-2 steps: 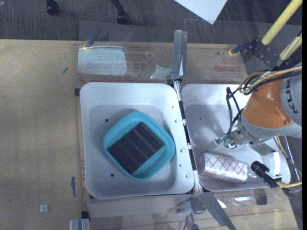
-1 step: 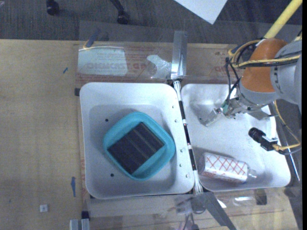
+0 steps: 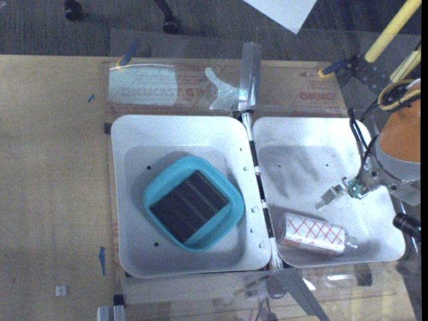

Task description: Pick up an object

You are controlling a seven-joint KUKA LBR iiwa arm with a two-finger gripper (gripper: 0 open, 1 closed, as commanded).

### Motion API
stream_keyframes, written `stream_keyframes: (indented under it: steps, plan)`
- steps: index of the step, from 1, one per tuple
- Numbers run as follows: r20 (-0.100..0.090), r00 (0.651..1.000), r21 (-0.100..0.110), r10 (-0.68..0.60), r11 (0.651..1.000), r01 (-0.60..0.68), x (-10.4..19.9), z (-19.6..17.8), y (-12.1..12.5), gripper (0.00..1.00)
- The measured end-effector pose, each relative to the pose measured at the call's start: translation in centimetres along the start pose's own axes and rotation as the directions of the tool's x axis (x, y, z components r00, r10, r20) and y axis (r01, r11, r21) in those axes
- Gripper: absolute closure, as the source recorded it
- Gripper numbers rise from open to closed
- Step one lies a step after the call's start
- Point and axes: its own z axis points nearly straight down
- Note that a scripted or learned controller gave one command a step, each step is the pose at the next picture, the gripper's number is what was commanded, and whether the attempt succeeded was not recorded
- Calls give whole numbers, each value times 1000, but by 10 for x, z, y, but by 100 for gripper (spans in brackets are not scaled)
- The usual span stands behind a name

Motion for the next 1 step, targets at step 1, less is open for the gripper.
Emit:
stream_keyframes:
  steps: [1]
  plan:
    - [-1, 992, 0, -129, 992, 129, 65, -20, -1, 0]
